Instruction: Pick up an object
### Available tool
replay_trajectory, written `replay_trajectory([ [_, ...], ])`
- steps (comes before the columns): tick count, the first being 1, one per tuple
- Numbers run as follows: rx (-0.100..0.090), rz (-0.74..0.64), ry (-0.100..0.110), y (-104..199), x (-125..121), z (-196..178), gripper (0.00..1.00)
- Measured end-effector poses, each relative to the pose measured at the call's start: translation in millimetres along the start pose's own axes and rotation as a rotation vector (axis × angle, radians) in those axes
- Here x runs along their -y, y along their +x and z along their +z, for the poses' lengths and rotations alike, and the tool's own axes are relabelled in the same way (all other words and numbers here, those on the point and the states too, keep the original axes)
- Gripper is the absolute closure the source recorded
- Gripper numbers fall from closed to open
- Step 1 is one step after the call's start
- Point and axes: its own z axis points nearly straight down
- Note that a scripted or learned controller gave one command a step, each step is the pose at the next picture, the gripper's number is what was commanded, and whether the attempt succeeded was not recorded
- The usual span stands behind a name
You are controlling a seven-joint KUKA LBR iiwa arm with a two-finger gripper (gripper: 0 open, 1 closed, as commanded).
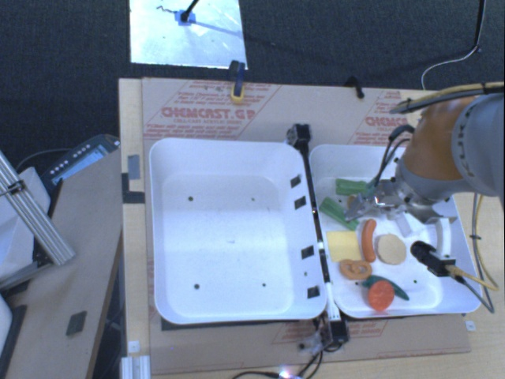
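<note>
Not yet picked up, by the look of it. Two white bins on the counter; landmark: right bin. Left of it, left bin. Over its middle, grey arm lowered, end effector down among the toys — opening impossible to tell, nothing seen held. Inside the bin: yellow block, green piece, tan disc, orange sausage, red fruit. Remaining: grasp and lift. Behind the bins, red print reading roughly "CHEMCAST GP".
</note>
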Motion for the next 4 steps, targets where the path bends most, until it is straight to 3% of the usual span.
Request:
replay_trajectory([
  [1, -0.003, 0.006, 0.01, -2, 87, 12, 0.0],
  [2, -0.001, 0.002, 0.0, -1, 82, 1, 1.0],
  [3, -0.002, -0.007, -0.003, 42, 0, 12, 1.0],
  [4, 0.0, -0.007, -0.017, 73, -85, -114, 1.0],
])
